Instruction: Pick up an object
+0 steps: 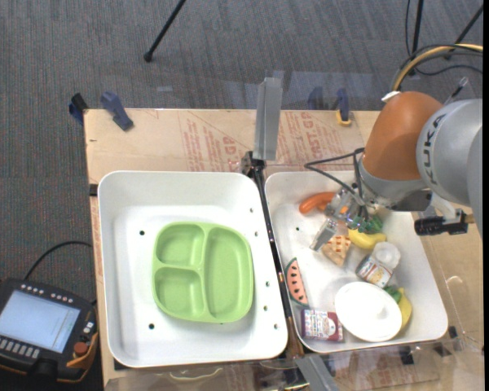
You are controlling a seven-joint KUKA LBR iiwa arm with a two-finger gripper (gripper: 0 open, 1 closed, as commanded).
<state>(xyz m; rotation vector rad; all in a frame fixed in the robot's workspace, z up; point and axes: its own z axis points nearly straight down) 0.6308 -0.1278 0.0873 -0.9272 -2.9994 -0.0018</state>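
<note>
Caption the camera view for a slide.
KUKA arm lowers its claw among toy foods in the right bin; a green divided plate lies in the left bin.

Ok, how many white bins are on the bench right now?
2. One shallow white plastic bin sits on the left, holding a green divided plate; the other shallow white bin sits on the right, holding the small items.

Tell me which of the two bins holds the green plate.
The left bin holds the green divided plate; the right bin holds small toy foods instead.
</note>
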